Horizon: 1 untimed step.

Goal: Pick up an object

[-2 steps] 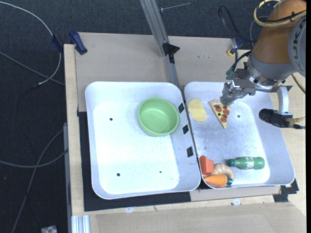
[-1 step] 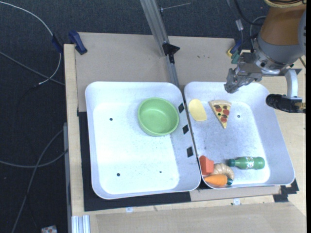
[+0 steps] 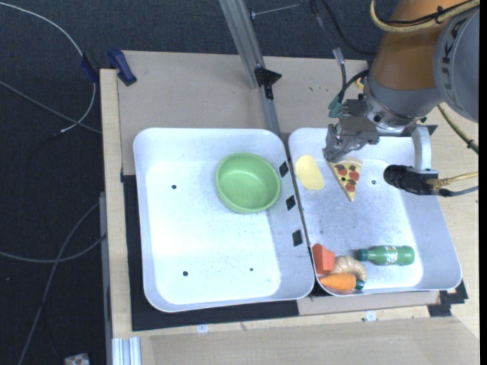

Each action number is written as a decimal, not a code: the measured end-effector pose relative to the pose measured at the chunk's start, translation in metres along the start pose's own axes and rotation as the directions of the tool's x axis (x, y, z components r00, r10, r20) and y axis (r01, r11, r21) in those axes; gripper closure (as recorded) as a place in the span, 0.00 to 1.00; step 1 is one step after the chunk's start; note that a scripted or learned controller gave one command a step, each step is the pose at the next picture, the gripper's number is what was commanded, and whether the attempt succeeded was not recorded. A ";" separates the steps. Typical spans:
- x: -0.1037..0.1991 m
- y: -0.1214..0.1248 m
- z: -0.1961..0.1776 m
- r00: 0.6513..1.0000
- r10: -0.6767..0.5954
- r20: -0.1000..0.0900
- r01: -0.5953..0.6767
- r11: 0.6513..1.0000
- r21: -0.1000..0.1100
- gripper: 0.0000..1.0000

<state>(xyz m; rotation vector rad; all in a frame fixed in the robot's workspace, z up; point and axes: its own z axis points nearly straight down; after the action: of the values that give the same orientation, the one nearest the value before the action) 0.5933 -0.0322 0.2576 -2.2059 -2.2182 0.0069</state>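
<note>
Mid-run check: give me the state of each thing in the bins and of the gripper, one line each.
green bowl: upright in the left bin.
pizza slice: in the right bin, under the gripper.
yellow piece: lying flat, near the divider.
green bottle: on its side.
orange toy food: heaped in the near left corner of the right bin.
gripper: over the pizza slice's wide end.

Camera placement: single fixed overhead view, slanted.

Looks down from above the bench (image 3: 190, 82), far enough off to take in the left bin (image 3: 205, 280) and right bin (image 3: 426, 226) whole, plus dark floor at left; the arm (image 3: 415, 44) enters from the right edge.
</note>
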 end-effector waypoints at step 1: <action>0.051 -0.026 0.017 1.000 0.000 0.000 0.000 1.000 0.004 1.00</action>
<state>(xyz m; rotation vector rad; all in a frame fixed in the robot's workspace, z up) 0.5666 0.0188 0.2411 -2.2045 -2.2159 0.0116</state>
